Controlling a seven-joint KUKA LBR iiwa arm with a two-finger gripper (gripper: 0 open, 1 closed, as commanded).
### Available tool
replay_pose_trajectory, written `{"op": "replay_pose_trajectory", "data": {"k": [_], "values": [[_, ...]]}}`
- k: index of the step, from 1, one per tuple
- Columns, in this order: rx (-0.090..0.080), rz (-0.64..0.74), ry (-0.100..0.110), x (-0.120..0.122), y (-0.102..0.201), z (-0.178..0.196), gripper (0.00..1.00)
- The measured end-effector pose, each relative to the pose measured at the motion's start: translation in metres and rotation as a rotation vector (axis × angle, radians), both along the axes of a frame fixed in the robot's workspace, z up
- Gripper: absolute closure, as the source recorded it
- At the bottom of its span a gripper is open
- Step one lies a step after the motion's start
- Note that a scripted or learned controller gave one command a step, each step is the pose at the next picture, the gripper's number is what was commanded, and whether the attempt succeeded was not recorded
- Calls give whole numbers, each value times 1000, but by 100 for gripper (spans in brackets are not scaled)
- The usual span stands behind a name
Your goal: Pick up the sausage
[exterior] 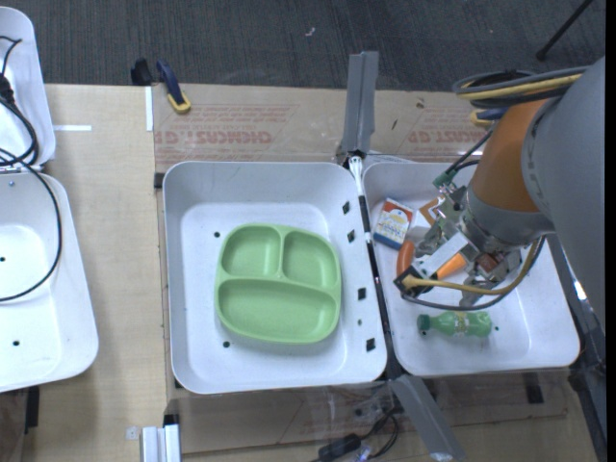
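A short orange-red sausage (407, 253) lies in the right bin (539, 349), near its left wall and partly hidden by the robot's hardware. My gripper (474, 279) hangs low over the middle of that bin, just right of the sausage. Nothing shows as held in it.
A small white, orange and blue box (392, 221) lies just behind the sausage. A green bottle (455, 324) lies on its side in front of the gripper. The left bin (188, 354) holds a green divided plate (280, 284). The arm covers the right bin's back right part.
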State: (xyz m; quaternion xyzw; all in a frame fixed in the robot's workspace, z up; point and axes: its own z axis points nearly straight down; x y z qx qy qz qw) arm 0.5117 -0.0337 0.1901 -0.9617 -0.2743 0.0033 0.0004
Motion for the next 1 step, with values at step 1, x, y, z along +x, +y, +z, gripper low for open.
{"op": "replay_pose_trajectory", "data": {"k": [1], "values": [[0, -159, -1, 11, -64, -100, 0]]}}
